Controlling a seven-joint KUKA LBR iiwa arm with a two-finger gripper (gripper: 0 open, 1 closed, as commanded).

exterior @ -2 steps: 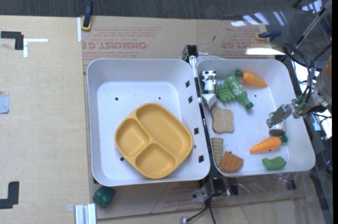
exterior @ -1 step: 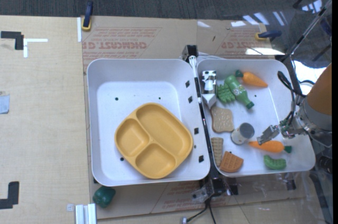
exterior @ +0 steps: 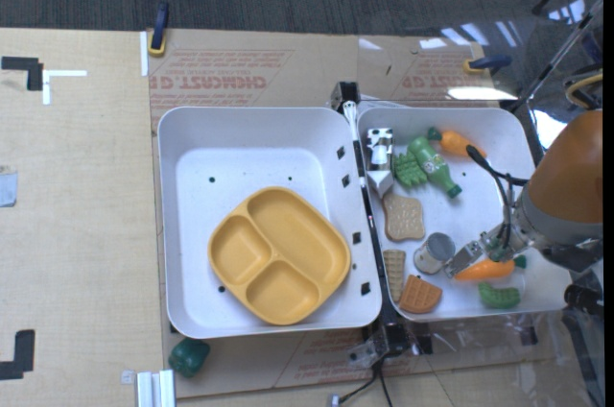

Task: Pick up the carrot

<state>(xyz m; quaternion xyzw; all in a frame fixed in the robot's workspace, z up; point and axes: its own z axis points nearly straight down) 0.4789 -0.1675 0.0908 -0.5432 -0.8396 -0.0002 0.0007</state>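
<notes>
A: Start at the left. What sits there?

B: The left bin (exterior: pixel 182 232) bears a yellow tray (exterior: pixel 278 253) with three wells, tilted a little. Below that bin's front corner, on the bench, lies a dark green lump (exterior: pixel 190 355).

A: And the right bin (exterior: pixel 518 129)?

B: Crowded. A checkered block (exterior: pixel 381 146) by the left wall, a green bottle (exterior: pixel 429 165) beside it, a toast slice (exterior: pixel 405 218) under that, a grey can (exterior: pixel 436 252) lower, a cracker (exterior: pixel 393 273) and a ridged chip (exterior: pixel 419 295) near the front.

A: Where is the carrot?

B: I see two orange pieces. One (exterior: pixel 459 143) lies at the back, beyond the bottle. The other, the carrot (exterior: pixel 484 269), lies near the front right, touching the gripper (exterior: pixel 497 247), with a green pickle (exterior: pixel 498 296) just beside it.

A: Does the arm hold it?

B: I judge not yet proven. The gripper sits right on the carrot's upper edge, but whether it grasps or merely rests there I cannot tell. The carrot looks low in the bin, so the lift is left to do.

A: Anything in the way?

B: The can and pickle flank it closely; a black cable (exterior: pixel 489 175) also crosses nearby.
</notes>
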